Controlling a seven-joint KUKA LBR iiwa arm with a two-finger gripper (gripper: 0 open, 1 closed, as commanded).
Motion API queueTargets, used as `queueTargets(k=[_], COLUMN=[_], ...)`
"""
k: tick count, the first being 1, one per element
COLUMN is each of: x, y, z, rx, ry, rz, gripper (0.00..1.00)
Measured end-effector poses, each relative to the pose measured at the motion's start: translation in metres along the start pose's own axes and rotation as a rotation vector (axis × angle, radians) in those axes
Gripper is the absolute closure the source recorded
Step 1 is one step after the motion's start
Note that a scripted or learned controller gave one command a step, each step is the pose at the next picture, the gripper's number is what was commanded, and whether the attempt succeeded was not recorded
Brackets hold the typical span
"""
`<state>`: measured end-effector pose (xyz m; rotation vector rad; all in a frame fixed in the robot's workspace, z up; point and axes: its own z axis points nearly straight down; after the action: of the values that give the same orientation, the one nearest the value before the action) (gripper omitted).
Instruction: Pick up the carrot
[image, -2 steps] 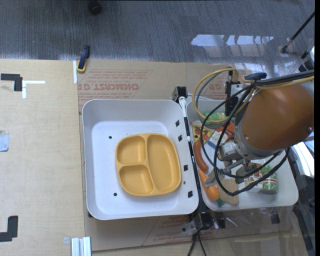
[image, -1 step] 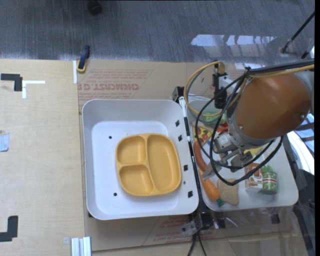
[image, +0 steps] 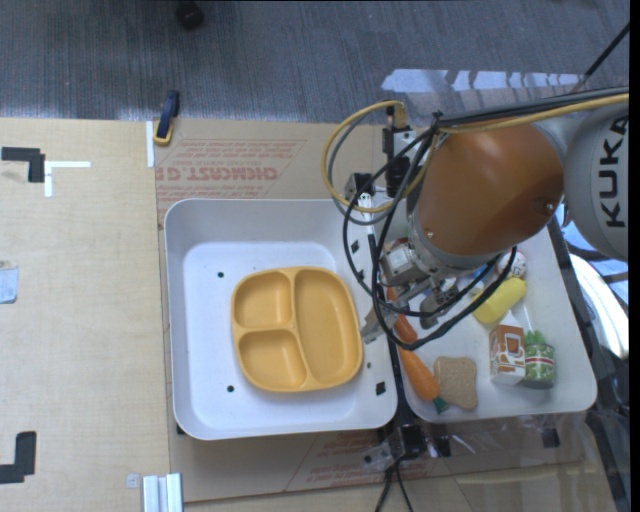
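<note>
**At the right bin: approach and grasp of the carrot**

Across the table (image: 80, 300) sit two shallow white bins side by side. The left bin (image: 190, 330) carries a yellow divided plate (image: 296, 328) with three compartments. The right bin (image: 570, 385) is largely covered by the arm (image: 490, 190), whose orange band hangs over its upper half with black and yellow cables looped beside it.

The tool (image: 405, 310) sits low under the wrist, near the wall shared by the two bins. Its opening cannot be judged from this view: wrist hardware and cables hide it.

Items in the right bin, by size:
- The carrot (image: 418, 370), orange, lies at a slant along the bin's left side. Its upper end runs under the tool area; its thick lower end lies just beside a slice of bread (image: 458, 381).
- A yellow banana-like item (image: 500, 300) lies further right, partly under the arm.
- A small carton (image: 508, 355) and a green item (image: 540, 362) lie touching, by the right wall.

Recommended practice for this step:
1. Align the closing direction across the carrot's narrow width, not along its length.
2. Grasp near mid-length, clear of the bread and the bin wall.
3. Descend fully before closing; the tapered body is likely to slip from a shallow grip.
4. Lift straight up and confirm the carrot rises.
</note>
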<state>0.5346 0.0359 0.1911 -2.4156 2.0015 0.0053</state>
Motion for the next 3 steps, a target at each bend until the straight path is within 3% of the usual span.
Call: queueTargets(k=[1, 2, 3], x=[0.0, -0.001, -0.039], y=[-0.001, -0.003, 0.028], z=[-0.009, -0.018, 0.0], rx=[0.002, 0.004, -0.003], ry=[-0.005, -0.01, 0.001], rz=[0.006, 0.012, -0.309], gripper=[1.0, 1.0, 1.0])
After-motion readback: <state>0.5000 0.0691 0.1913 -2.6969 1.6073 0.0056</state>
